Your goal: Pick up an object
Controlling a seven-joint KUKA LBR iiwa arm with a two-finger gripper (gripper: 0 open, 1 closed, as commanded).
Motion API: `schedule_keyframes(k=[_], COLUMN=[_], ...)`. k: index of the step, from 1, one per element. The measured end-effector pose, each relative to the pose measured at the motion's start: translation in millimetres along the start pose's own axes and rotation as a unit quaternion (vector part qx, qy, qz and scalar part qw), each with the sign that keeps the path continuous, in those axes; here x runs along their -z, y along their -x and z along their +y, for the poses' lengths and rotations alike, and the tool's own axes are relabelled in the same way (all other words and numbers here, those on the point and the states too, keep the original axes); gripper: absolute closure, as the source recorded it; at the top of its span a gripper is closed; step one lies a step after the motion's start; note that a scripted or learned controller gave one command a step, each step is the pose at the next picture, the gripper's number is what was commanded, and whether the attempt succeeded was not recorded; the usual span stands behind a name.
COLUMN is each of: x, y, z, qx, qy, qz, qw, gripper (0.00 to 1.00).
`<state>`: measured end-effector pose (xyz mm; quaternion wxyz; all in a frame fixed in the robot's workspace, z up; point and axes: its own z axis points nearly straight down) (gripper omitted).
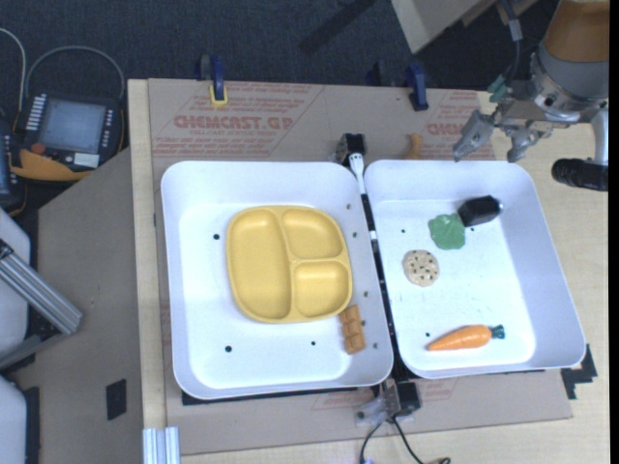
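In the right bin lie a black block, a green leafy piece, a round cookie and an orange carrot. My gripper hangs above the bin's far rim, up and right of the black block. Its two fingers are spread apart and hold nothing. The left bin holds a yellow divided plate and a small brown waffle stick near its front right corner.
The bins sit side by side on a cardboard sheet clamped at the back by two clips. A black tool lies between the bins' far corners. A handheld controller rests far left.
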<state>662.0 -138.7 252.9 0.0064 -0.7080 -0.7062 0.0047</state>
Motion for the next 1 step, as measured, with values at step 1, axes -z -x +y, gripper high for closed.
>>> schedule_keyframes(k=[1], x=[9.0], y=[-0.6], z=[2.1], qx=[0.001], qy=[0.007], qz=[-0.001], qw=[1.0], gripper=[0.0])
